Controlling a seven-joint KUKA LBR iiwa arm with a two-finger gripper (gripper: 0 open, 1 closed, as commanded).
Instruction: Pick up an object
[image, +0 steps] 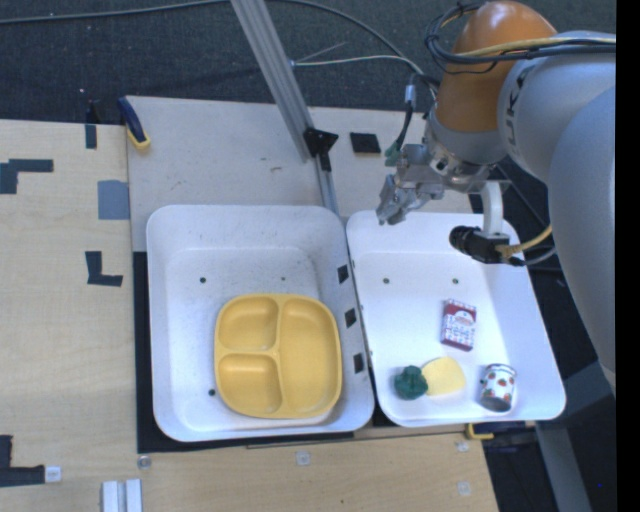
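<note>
Four small things lie near the right bin's (520, 300) front edge.
A red-and-white packet (459, 325) sits mid-bin; a green lump (409, 382) touches a yellow piece (443, 377), with a silvery object (497, 388) at the front right corner. The gripper (390, 212) hangs over the back left corner, grasping nothing; its opening I cannot tell. A yellow divided plate (277, 355) fills the left bin (180, 250).
</note>
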